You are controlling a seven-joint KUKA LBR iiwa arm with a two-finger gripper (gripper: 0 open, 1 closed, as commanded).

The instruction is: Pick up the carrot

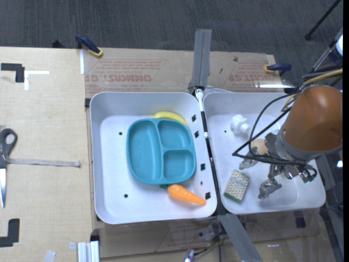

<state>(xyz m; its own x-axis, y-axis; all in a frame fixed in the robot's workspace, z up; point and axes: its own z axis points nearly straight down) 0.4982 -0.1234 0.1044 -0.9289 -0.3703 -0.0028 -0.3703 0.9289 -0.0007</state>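
Carrot point(186, 195) lies in the left bin point(107, 162), just off the near edge of the blue divided plate point(161, 150), long axis running left-right, thin tip pointing right. The gripper point(271, 185) hangs over the right bin point(310, 196), well apart from the plate, near a sponge point(236, 185), holding nothing; how far it is open I cannot tell.

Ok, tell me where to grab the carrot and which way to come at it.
Grip the carrot across its thick middle, coming straight down from above. It lies flat on the left bin's floor, pointing along the near wall, its fat end close to the blue plate. Fingers set across its width, one toward the plate and one toward the wall, likely fit best. The hand is over the right bin.
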